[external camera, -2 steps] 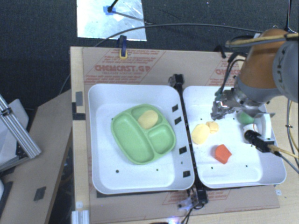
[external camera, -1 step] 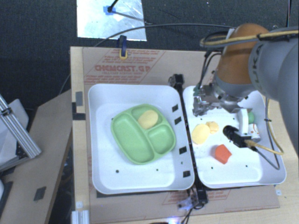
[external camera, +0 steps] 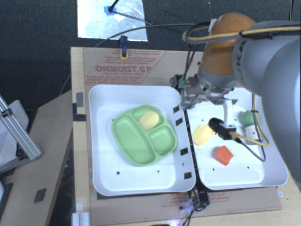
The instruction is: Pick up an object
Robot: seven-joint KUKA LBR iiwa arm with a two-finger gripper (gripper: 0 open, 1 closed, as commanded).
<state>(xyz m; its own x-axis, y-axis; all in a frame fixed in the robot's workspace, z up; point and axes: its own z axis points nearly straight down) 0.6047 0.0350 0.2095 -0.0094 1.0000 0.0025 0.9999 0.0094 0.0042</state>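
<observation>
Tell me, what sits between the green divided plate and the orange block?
In the camera view, between the green divided plate and the orange block run the bins' adjoining white walls; a flat yellow piece lies just above that line.

White bin beneath the jaws, second white bin just left of them, brown board with red lettering under both, blue clamp on its far edge, shiny sheet beyond that, metal rail far off to the left.

- "CHEMCAST GP" can be made out in red print on the brown board that's laid under the two bins, on its far part.
- Smaller red lines are printed around it, but they're too blurry to be read.
</observation>
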